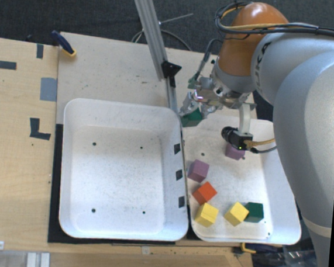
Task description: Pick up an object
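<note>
My gripper (196,108) hangs over the far left corner of the right bin (283,191), close to the wall it shares with the left bin (122,109). Its fingers are shut on a green block (192,118), which sits between the fingertips and looks lifted off the bin floor. Lower in the right bin lie a purple cube (198,170), an orange cube (205,192), two yellow cubes (207,213) (236,213) and a dark green cube (254,211). Another purple cube (234,152) rests beneath a black fitting on the arm.
A slanted metal pole (155,38) comes down from the top and ends just left of the gripper. A blue and yellow clamp (64,42) lies on the bench at the far left. The big grey arm covers the right side.
</note>
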Available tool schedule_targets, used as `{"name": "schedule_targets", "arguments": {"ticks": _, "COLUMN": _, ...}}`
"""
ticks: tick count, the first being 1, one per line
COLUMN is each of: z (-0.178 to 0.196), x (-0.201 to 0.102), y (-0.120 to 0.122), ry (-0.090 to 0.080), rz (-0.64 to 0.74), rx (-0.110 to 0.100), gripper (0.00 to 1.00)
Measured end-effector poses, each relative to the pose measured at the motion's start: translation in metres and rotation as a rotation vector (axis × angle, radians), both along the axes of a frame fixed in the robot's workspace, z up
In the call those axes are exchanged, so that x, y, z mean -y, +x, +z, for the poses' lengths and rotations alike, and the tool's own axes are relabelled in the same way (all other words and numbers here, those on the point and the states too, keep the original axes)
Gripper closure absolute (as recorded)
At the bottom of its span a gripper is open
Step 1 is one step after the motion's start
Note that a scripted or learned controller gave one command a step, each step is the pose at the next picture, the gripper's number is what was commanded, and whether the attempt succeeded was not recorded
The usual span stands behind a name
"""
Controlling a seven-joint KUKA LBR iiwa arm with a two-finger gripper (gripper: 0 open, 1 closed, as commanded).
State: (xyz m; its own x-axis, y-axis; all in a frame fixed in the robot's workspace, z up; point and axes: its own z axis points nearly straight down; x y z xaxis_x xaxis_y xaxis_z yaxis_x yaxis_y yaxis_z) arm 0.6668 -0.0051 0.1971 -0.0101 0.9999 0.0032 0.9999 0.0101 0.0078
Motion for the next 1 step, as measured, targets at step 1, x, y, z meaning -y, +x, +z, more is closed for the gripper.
{"name": "schedule_targets", "arguments": {"ticks": 1, "z": -0.0059, "x": -0.0746, "y": -0.0402, "ry": -0.001, "rz": -0.001, "rx": -0.013, "gripper": 1.00}}
